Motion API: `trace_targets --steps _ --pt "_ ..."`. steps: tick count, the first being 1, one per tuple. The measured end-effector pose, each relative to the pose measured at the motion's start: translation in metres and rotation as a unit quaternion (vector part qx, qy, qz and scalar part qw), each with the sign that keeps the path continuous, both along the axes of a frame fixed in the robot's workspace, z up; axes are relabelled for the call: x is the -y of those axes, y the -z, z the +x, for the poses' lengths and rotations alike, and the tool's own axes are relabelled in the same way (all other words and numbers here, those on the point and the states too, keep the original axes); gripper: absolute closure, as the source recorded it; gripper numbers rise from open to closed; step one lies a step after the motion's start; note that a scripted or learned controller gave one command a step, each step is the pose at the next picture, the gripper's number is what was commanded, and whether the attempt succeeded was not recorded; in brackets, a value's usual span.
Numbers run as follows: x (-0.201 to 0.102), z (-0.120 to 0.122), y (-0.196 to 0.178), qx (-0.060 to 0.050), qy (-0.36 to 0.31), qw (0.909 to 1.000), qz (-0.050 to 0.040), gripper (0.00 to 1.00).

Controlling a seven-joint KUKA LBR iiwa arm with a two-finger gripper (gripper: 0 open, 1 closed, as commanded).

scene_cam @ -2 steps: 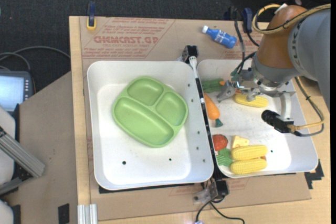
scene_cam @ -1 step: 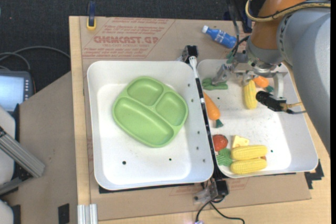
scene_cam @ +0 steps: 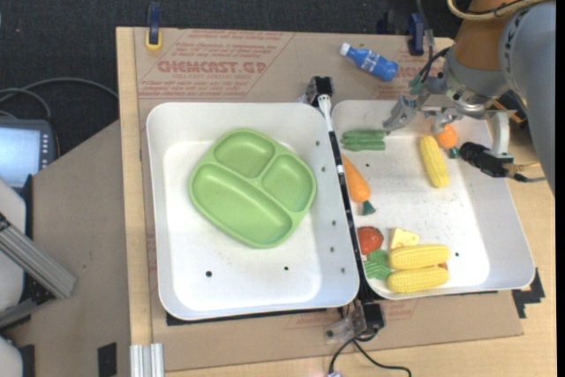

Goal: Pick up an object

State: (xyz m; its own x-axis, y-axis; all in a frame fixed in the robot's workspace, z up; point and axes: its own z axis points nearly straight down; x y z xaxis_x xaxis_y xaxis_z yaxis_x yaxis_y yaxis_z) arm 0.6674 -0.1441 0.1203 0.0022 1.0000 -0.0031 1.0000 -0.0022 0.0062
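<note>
Dark carpet surrounds the surface (scene_cam: 221,57), a brown board printed in red with what reads as "CHEMCAST GP"; the smaller lines under it are too fine to read. Two white bins sit on it side by side, touching along a black strip.

The left bin (scene_cam: 177,278) holds a green divided plate (scene_cam: 253,187), slightly tilted. The right bin (scene_cam: 494,225) holds the food toys. Taking the carrot (scene_cam: 355,181) at that bin's left wall as landmark: a green pod (scene_cam: 363,139) lies just above it, a corn cob (scene_cam: 433,161) lies well to its right, a red tomato-like piece (scene_cam: 370,238) sits below it, and further below lie a yellow wedge (scene_cam: 404,237), a small green piece (scene_cam: 378,264) and two more corn cobs (scene_cam: 417,267) close together near the bin's lower rim. What the green piece is cannot be made out.

The arm (scene_cam: 503,22) enters up and to the right of the carrot, cut off by the frame edge. Its pincer (scene_cam: 422,106) hangs over the right bin's upper part, beside a small orange object (scene_cam: 448,137) partly hidden by it. The fingers look spread, with nothing seen between them.

A blue bottle (scene_cam: 371,63) lies on the board above the carrot; its label is unreadable. Blue clamps (scene_cam: 154,22) grip the board's far edge. At far left a screen (scene_cam: 22,154) is cut off.
</note>
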Motion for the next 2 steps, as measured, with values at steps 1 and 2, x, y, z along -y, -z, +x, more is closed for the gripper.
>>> trace_targets --steps 1,2 --pt "0.042 -0.002 0.038 -0.005 0.0 1.0 0.0009 0.0" --pt "0.015 -0.091 0.036 -0.007 0.0 1.0 0.0031 0.0"
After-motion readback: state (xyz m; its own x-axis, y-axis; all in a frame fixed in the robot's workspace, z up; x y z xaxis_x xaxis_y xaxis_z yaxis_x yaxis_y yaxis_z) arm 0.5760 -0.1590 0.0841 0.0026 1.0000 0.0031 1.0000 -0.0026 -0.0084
